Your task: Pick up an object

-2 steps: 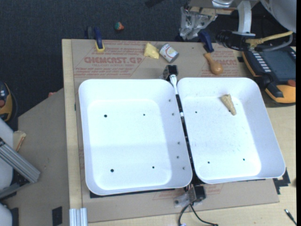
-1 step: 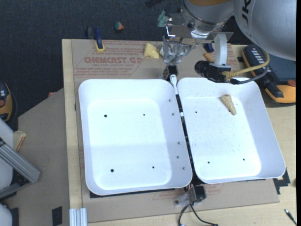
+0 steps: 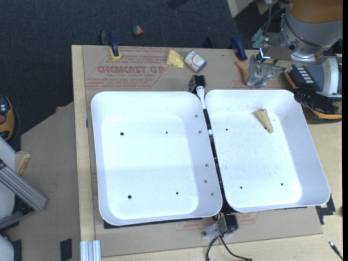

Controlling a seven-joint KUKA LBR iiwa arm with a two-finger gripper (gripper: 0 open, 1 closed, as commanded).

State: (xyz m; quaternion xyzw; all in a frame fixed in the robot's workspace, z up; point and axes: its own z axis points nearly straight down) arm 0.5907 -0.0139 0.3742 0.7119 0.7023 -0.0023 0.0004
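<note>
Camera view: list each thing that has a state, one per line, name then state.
Pincer: raised above the bench past the right bin's far rim, holding nothing that can be seen.
Tan cone-shaped piece: lying flat in the right bin, ungrasped.
Left bin: sitting flush against the right bin.
Small box: tilted on the board behind the bins.

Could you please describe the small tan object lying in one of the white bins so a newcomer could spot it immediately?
Find the right-hand shallow white bin. Near its far edge lies a small tan, cone-shaped piece, narrow and slanted. It is the bin's one loose object; the other marks are tiny dark dots.
</note>
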